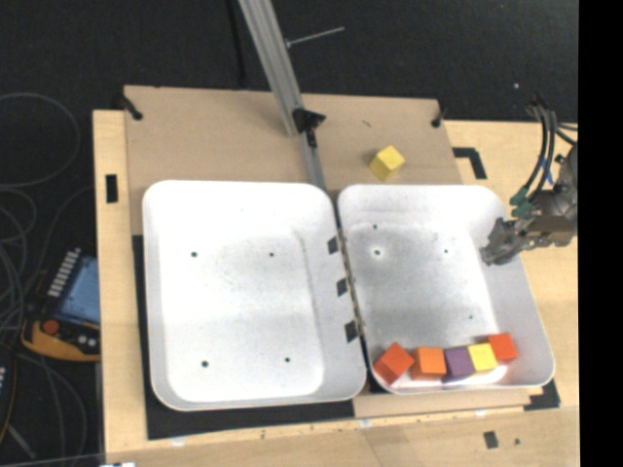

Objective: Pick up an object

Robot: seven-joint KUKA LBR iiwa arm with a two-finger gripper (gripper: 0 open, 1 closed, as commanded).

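Well, I see my gripper (498, 244) over the right bin (428, 261); its state I cannot tell; no readable writing on the blocks (448, 360)

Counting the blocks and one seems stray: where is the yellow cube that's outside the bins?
The yellow cube lies on the bench board just beyond the right bin's far rim.

Even overhead light, moderately bright. White bins (243, 290) near blown out, mild glare, grey speckle at centres. Shadows soft and short. Dark floor (58, 47) underexposed. Overall soft, low-res, slightly blurry; no obvious edge distortion.
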